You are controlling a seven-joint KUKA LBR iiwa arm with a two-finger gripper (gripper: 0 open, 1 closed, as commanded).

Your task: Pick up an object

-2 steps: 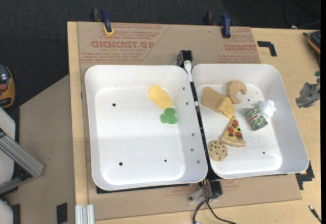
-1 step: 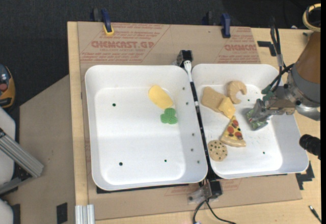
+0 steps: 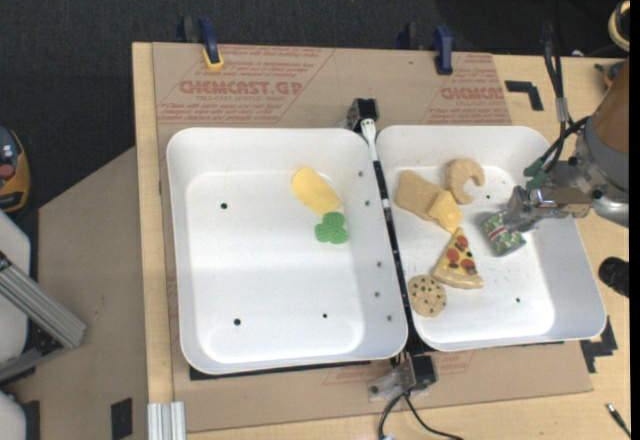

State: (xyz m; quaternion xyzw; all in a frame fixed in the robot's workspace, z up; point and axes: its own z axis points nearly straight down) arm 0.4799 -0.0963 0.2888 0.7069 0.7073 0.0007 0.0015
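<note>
Down in the right bin [image 3: 570, 323], the pincer [image 3: 513, 220] sits low over a small green-and-grey object [image 3: 503, 234], reaching in from the right side. From where I stand I cannot tell how wide it is parted or whether it has any real hold; the metal tips and the object blur together, so contact is likely but a grip is not shown. Just left of that object lie a pizza slice [image 3: 458, 263], a tan block [image 3: 417, 194] and a yellow wedge [image 3: 447, 212], with a curved pastry [image 3: 464, 177] farther back and a cookie [image 3: 428, 296] nearer the front edge. The left bin [image 3: 200, 258] holds a yellow piece [image 3: 315, 190] and a green piece [image 3: 332, 228] (both well apart from the arm). My worry is a shallow pinch: if the tips only catch an edge, the object could slip or tip out on lifting. The pizza slice sits close enough to be nudged.
</note>
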